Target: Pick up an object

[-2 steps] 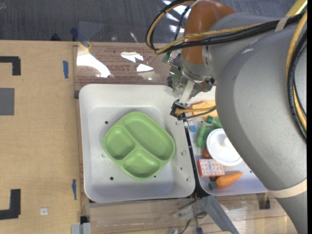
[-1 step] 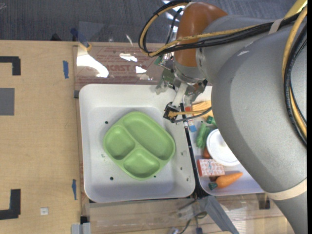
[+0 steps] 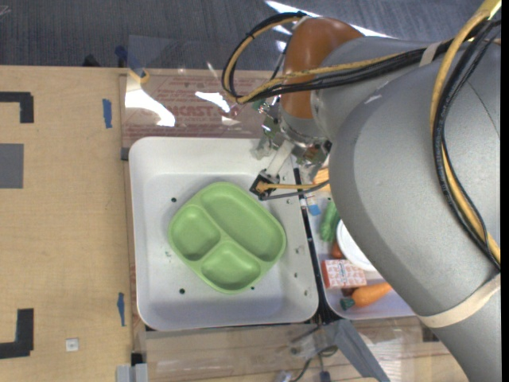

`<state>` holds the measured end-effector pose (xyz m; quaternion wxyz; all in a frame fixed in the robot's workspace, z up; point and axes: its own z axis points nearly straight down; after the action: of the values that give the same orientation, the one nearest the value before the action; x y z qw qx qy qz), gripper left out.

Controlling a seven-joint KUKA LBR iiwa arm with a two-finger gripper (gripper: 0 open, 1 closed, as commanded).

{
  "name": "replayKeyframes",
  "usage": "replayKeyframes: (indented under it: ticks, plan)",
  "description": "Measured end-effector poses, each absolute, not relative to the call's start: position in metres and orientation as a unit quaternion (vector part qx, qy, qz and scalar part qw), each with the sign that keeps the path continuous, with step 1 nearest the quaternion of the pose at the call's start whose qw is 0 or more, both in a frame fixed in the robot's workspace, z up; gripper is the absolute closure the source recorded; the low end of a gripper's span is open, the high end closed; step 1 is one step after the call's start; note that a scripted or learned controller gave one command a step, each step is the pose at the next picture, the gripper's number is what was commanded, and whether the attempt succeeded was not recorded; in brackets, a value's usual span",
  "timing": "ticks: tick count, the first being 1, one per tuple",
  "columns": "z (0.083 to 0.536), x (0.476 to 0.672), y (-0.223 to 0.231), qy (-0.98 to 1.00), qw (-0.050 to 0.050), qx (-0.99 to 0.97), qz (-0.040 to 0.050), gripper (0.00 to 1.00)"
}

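Green divided tray in white bin

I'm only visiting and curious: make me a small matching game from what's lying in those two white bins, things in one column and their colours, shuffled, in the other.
Things:
1. divided plate
2. carrot
3. small carton

Colours:
A. red and white
B. green
C. orange

Pairs: 1-B, 2-C, 3-A.
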<state>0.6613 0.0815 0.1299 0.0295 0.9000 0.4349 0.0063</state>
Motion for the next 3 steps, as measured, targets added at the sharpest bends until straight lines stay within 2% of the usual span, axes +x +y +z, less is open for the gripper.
replayKeyframes:
  ticks: [1, 3]
  plan:
    - [0.1318, 0.6578, 0.0819, 0.313, 0.031, 0.949, 0.0171, 0.0]
    - [0.1321, 0.6569, 0.0821, 0.283, 0.03, 0.958, 0.0184, 0.0]
